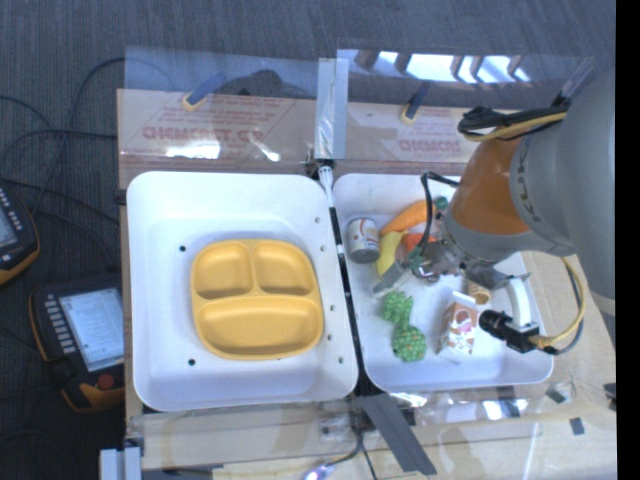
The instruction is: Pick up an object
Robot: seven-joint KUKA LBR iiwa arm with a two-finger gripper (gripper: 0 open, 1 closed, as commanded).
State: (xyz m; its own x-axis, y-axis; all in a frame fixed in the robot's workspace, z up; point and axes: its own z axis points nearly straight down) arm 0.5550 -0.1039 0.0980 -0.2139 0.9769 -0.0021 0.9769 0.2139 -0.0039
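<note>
Even bright overhead light, window glare on clear panel (450, 68) at top, soft shadows inside white bins (160, 368), arm (560, 168) slightly blurred

Fixed overhead camera, slanted down, both bins (150, 268).

The surface (225, 128) carries 2 shallow white bins side by side, touching along their inner edges: the left bin (160, 268) and the right bin (490, 368). Behind them lies brown cardboard under clear plastic sheeting.
</note>
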